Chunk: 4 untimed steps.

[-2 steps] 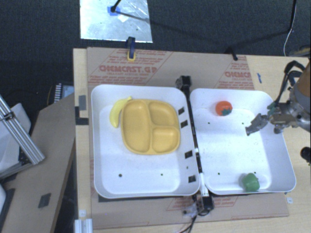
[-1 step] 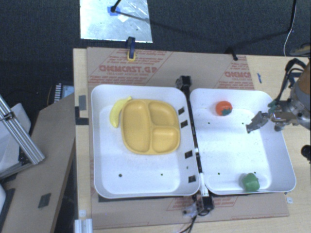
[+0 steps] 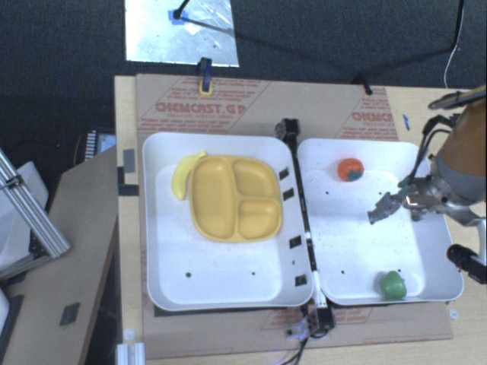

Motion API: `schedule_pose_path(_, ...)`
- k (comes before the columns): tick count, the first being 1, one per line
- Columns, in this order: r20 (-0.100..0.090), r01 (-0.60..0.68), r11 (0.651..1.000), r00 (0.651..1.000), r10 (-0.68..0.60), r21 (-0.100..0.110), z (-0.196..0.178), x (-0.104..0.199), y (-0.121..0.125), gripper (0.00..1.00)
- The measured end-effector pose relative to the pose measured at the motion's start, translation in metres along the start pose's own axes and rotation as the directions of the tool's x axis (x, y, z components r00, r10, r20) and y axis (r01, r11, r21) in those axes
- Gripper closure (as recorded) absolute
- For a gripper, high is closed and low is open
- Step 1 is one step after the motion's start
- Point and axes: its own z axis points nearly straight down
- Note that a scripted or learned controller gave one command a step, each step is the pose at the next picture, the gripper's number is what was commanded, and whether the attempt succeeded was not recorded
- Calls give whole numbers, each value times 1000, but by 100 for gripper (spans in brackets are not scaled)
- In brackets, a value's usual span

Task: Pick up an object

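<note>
The robot's thick rounded arm segment (image 3: 466, 154) was tan-orange on its upper part and passed into a smooth grey collar lower down toward the wrist. A thin dark cable (image 3: 423, 144) looped along its side, and from the grey collar a cluster of silver and dark metal wrist parts led to the small dark grey two-finger gripper (image 3: 383, 210). A black rounded fitting (image 3: 466, 261) stuck out beneath the grey section.

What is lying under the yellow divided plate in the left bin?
A banana pokes out from under the yellow plate's left edge; its remaining length is covered, so anything else beneath cannot be seen.
</note>
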Motion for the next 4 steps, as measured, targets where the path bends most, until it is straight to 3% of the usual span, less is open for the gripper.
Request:
schedule_pose_path(2, -1, -1, 1000, 1000, 1, 2, 98, -3, -14, 0)
schedule_pose_path(3, 2, -1, 1000, 1000, 1, -6, 85, -3, -12, 100)
schedule_pose_path(4, 3, 2, 1000, 1000, -2, -9, 41, -6, -7, 100)
